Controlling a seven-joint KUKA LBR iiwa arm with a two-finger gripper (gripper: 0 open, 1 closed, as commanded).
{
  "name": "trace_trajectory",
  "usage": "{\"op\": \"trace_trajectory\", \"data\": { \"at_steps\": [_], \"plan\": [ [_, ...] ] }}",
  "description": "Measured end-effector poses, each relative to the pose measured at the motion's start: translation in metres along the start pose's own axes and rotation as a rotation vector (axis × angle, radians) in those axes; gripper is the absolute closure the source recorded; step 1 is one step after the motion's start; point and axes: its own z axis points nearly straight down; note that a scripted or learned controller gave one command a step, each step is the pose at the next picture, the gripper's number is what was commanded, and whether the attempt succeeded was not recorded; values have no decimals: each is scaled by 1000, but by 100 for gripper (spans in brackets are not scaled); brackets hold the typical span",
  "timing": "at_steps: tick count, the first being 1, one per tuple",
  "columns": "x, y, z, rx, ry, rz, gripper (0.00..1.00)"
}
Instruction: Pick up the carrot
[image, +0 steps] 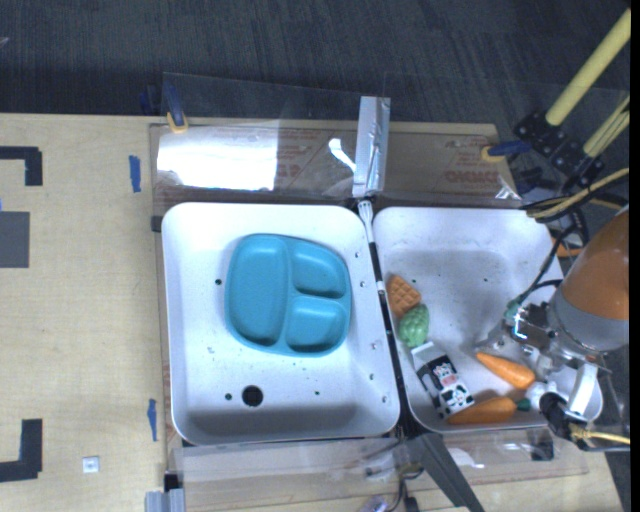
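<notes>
The pale wooden bench (80, 330) lay broad beneath me, bearing two shallow white plastic bins side by side. The left white bin (200, 400) held a light-blue plastic plate with three compartments (290, 293), set a little above the bin's middle, and I saw nothing lying in its compartments; a small black round spot (252, 397) sat on the bin floor near the front edge. The right white bin (450, 250) held the clutter, all toward its front half. My grey arm with its orange band (600, 285) reached in over that bin's right rim, and my claw (540, 375) hung low at the right front corner, but I could not tell whether it stood wide or narrow, nor whether it gripped anything. The orange carrot (506, 369) lay on the bin floor just beside my claw, on its left, slanting down toward the right. Another long orange vegetable-shaped toy (482, 409) lay along the front wall just below it. A small black-and-white boxy toy (445, 384) sat to the left of both. Near the divider lay an orange waffle-patterned piece (403, 292), touching a small green leafy lump (414, 323) just below it.
</notes>
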Motion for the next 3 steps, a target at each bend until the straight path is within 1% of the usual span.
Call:
{"op": "trace_trajectory", "data": {
  "at_steps": [1, 2, 3],
  "plan": [
    [47, -21, -1, -4, -2, -201, 0],
    [-29, 12, -22, 6, 0, -378, 0],
    [5, -3, 0, -2, -4, -410, 0]
  ]
}}
